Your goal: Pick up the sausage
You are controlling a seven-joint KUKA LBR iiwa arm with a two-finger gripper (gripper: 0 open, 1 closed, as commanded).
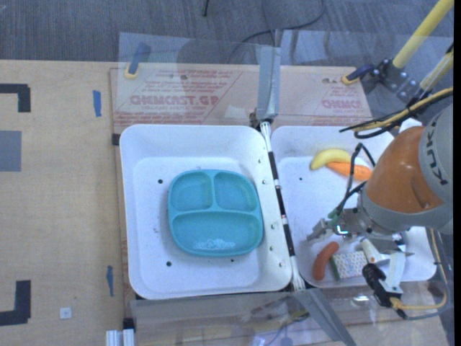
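Observation:
The sausage (323, 260) is a short reddish-orange link lying near the front left corner of the right bin (295, 150). My gripper (338, 231) hangs just above and slightly behind it, under the orange wrist band. The sausage lies on the bin floor, apart from the gripper, with nothing around it.
A speckled white block with a green edge (347, 265) lies right beside the sausage. A banana (329, 157) and an orange carrot (351, 169) rest at the back of the right bin. The left bin (144, 150) holds a teal divided plate (215, 213). Cables hang off the wrist at the front right.

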